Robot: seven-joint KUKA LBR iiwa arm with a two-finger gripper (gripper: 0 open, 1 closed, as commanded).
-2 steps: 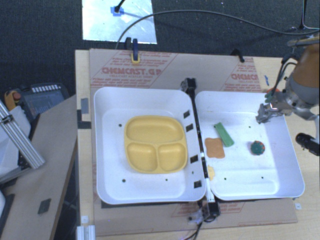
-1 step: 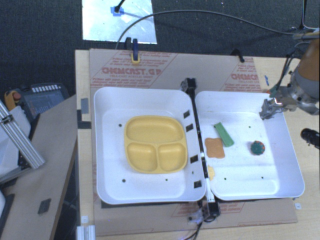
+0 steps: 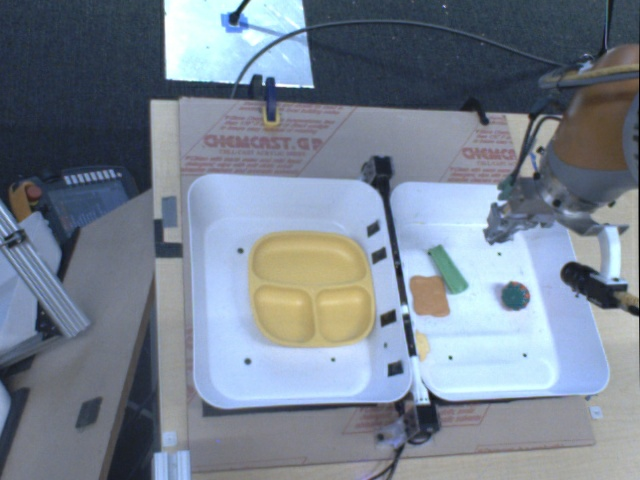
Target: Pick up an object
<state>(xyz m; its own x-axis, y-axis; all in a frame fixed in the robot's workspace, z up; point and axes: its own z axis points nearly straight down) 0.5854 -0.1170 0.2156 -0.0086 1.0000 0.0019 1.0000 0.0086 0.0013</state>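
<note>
Where the arm reaches in from the right, the gripper [image 3: 503,224] hangs over the right bin [image 3: 560,373]; whether its fingers are parted I cannot tell. Below lie a green stick [image 3: 448,269], an orange slab [image 3: 429,295] and a dark green, possibly round, object [image 3: 515,295]. A yellow divided tray [image 3: 308,288] occupies the left bin [image 3: 215,298].

Yellow tray [image 3: 306,288] sits in the left bin [image 3: 215,218], while the gripper [image 3: 503,226] hovers over the right bin [image 3: 575,368] above a green stick [image 3: 447,268], orange pad [image 3: 429,296] and teal ball [image 3: 515,295].

Bright even overhead light, white bins [image 3: 300,193] near glare — soft shadows, slightly grainy
</note>
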